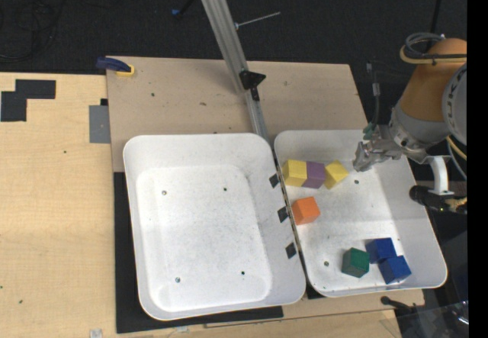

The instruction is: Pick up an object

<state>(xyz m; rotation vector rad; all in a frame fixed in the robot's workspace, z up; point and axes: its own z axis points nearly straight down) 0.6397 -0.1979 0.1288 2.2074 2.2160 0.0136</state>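
In the right bin (427, 249), a yellow block (294, 172), a purple block (315, 175) and a second yellow block (335, 174) are lying in a row near its far left corner, an orange block (306, 210) just nearer. A green block (355, 262) and two blue blocks (387, 259) are sitting by the near edge. My jaws (364, 156) are hovering just right of the row; whether they are gripping anything, I cannot tell. The left bin (145, 169) is sitting beside it on the tabletop (183, 96).

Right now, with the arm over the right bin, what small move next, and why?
Probably shift the gripper a little toward the small yellow block and down. That block lies nearest, just left of and below it, in the right bin, and nothing shows as held.
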